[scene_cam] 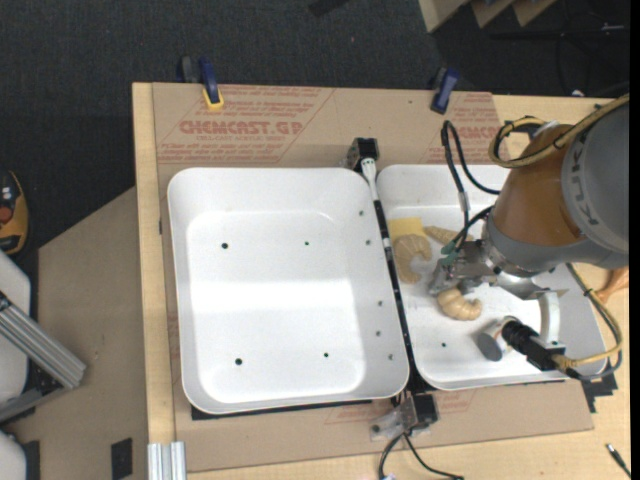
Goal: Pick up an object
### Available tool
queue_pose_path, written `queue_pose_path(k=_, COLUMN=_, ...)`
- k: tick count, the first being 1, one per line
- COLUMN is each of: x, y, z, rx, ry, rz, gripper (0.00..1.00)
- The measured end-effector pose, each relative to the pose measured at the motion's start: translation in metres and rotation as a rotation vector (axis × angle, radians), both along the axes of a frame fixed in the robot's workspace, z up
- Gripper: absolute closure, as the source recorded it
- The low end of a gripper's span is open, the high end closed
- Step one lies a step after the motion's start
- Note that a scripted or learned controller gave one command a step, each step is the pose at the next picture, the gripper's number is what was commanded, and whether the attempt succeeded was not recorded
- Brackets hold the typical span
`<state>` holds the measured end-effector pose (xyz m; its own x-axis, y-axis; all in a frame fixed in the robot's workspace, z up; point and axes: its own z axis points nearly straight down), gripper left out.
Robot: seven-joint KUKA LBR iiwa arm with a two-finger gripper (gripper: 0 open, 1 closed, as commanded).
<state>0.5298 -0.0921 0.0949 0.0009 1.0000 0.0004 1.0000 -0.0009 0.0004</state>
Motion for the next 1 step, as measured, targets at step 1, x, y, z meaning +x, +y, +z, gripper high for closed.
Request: queue_pose_path(k=1, x=0.1068, y=0.032, z=0.0972, rx=-0.002, ry=-0.019, rz=0.009, gripper=1.0)
